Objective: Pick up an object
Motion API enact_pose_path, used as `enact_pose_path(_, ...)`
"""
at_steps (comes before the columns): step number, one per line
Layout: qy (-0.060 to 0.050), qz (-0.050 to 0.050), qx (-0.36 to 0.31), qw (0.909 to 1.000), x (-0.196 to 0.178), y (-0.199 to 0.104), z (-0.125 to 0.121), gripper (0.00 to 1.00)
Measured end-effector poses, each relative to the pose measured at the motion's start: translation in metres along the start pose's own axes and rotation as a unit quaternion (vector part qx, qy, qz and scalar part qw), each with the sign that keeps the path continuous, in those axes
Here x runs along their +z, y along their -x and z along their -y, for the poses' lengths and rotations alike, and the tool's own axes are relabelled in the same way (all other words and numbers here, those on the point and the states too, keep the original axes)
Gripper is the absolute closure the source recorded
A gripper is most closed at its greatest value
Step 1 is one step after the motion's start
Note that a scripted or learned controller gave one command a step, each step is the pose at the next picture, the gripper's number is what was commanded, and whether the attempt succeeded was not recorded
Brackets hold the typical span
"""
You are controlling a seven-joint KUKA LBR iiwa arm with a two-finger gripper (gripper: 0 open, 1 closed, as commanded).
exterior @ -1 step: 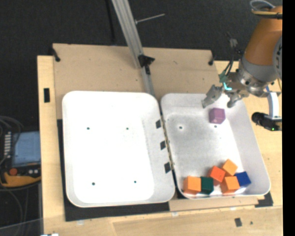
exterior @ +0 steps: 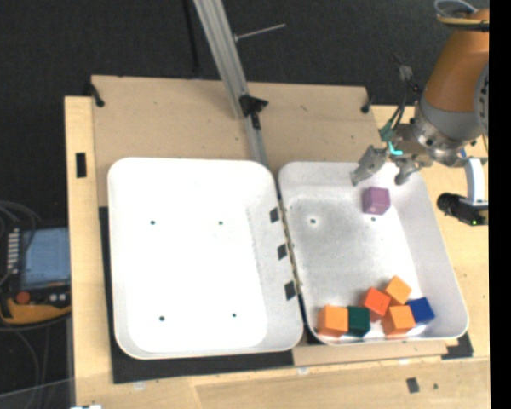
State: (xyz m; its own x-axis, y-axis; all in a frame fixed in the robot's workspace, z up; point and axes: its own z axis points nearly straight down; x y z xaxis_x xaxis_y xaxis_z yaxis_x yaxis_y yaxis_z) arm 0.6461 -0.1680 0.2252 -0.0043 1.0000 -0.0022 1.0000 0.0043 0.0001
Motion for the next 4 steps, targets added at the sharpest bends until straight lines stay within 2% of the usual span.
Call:
enact_pose_path(1,-0.002,0.0,0.002,1.0,0.045,0.007,-0.003,0.0)
enact_pose_path(2,0.003,0.002,-0.001,1.0,0.096,0.004,-0.013,0.0)
enact_pose_path(3,0.01,0.003,0.0,0.9999,0.098,0.007,-0.017,0.0)
enact_pose_path(4,0.013,0.005,-0.002,0.9999,0.087,0.007,-0.019,1.0)
